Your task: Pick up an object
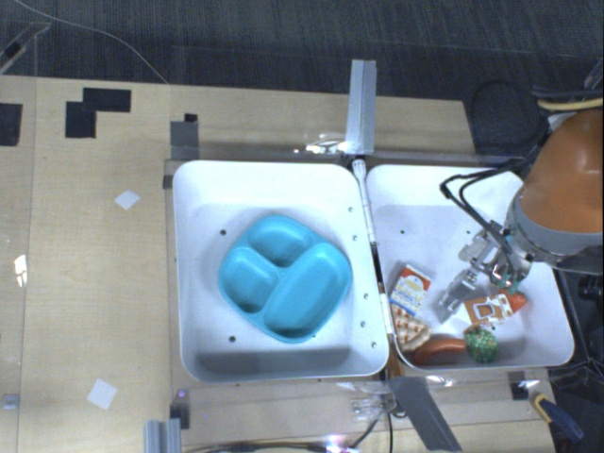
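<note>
Arm w/ orange band reaches in from right, jaws (pixel 460 293) low in right bin (pixel 415 206), just beside small packets – prob lining up a pick

Jaws released, nothing between them

Candidates bunched at near edge of right bin: flat printed pouch (pixel 410 288), waffle piece (pixel 410 329), reddish sausage (pixel 440 350), bumpy green ball (pixel 482 344), orange-white carton (pixel 494 308)

Left bin (pixel 198 196): glossy blue divided tray (pixel 285 277), rounded, 3 wells

Bins smooth white plastic on pale wood counter (pixel 75 253)
</note>
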You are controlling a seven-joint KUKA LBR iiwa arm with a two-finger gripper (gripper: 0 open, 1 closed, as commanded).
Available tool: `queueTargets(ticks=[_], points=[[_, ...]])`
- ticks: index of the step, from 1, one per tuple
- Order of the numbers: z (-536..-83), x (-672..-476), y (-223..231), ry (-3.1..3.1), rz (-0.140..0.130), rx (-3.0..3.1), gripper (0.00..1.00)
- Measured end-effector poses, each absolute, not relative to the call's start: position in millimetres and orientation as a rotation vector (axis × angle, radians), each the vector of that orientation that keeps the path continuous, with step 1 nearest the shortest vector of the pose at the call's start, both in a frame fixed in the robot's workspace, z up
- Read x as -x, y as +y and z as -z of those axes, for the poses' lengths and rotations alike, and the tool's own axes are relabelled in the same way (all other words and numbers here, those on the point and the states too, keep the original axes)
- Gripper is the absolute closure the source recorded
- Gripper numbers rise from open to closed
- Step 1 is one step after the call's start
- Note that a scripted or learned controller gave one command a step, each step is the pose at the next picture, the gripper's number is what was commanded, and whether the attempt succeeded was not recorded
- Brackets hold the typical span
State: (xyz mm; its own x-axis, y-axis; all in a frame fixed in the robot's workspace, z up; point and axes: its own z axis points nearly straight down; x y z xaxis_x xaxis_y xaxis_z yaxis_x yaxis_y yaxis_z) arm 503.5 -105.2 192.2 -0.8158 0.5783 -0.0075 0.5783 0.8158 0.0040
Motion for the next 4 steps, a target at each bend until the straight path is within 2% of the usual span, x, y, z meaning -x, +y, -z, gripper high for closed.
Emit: queueTargets(ticks=[1, 2, 3, 4], points=[[-90, -493.7, -141, 2.892, -0.005, -1.189, 0.0], [-103, -497.7, -141, 2.882, -0.009, -1.182, 1.0], [-103, -497.6, -141, 2.882, -0.009, -1.183, 0.0], [-90, -518.3, -129, 2.76, -0.004, -1.475, 0.0]])
